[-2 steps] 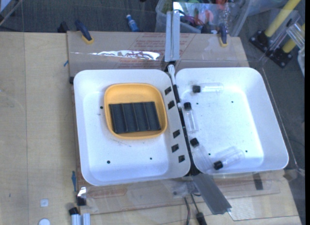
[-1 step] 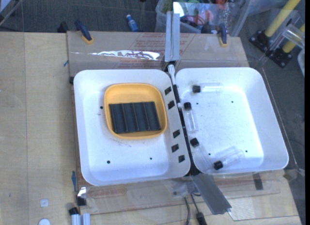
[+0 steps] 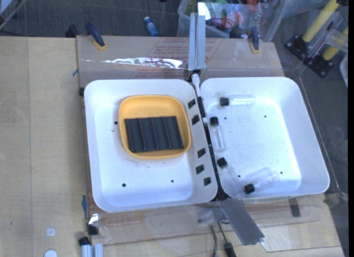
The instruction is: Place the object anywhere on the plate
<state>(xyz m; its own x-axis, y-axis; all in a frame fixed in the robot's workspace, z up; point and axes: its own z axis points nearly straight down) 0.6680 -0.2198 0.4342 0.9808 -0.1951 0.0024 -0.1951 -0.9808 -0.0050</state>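
Observation:
A yellow square plate [image 3: 128,112] with rounded corners lies in the left white bin [image 3: 144,189], toward its back. A dark grey ribbed block [image 3: 154,133] rests flat on the plate and covers most of its floor. In the right white bin [image 3: 282,139] lie three clear tubes with black caps: one at the back left [image 3: 237,101], one along the left wall [image 3: 217,135], one at the front [image 3: 259,181].
Small black clips [image 3: 198,139] run along the ridge where the two bins meet. A metal post [image 3: 194,40] stands behind that ridge. A clear box of colourful items [image 3: 238,1] sits beyond the bench. Pens [image 3: 88,245] lie at the front left.

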